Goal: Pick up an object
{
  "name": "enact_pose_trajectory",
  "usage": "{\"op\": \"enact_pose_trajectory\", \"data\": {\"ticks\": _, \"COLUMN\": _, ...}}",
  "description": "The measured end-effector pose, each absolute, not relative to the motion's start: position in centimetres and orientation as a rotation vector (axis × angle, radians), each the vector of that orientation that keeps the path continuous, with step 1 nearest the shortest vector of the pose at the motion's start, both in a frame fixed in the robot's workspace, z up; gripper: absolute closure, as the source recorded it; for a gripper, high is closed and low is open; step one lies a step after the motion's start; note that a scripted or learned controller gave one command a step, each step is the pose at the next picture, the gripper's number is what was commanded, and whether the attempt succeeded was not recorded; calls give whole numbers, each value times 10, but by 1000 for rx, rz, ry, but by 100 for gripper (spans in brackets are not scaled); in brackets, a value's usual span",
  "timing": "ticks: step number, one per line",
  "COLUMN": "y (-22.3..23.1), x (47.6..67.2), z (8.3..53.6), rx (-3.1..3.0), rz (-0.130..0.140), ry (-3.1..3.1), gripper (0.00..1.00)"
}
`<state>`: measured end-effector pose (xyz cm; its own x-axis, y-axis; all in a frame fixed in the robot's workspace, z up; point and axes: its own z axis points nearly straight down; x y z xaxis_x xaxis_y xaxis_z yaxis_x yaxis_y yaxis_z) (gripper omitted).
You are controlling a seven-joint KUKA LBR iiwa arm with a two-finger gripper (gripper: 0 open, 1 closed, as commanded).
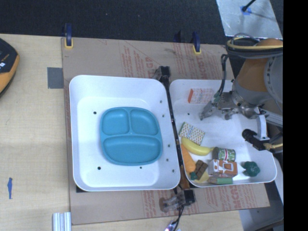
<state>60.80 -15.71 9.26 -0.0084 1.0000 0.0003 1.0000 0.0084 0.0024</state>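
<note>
Gripper [219, 110], on the grey arm with its orange band [250, 73], hangs over the upper part of the right bin [179, 88], its metal fingers splayed wide with nothing between them. Right bin contents, clustered at the near end: banana [195, 147], carrot [188, 160], patterned packet [191, 132], small can [224, 154] with an unreadable label, brown-and-white carton [223, 167], green item [250, 168]; a white-and-orange box [196, 96] lies apart near the far wall, its print too small to read. Left bin [77, 129] holds a blue divided plate [130, 135], and the cardboard-covered bench [120, 57] bears faint red lettering, illegible.
</note>
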Motion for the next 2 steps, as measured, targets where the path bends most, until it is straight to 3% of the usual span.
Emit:
{"op": "enact_pose_trajectory", "data": {"ticks": 1, "y": -114, "x": 659, "z": 94, "rx": 2210, "rz": 3, "ry": 2231, "gripper": 0}}
{"op": "enact_pose_trajectory", "data": {"ticks": 2, "y": -167, "x": 534, "z": 107, "rx": 2231, "rz": -15, "ry": 2223, "gripper": 0}}
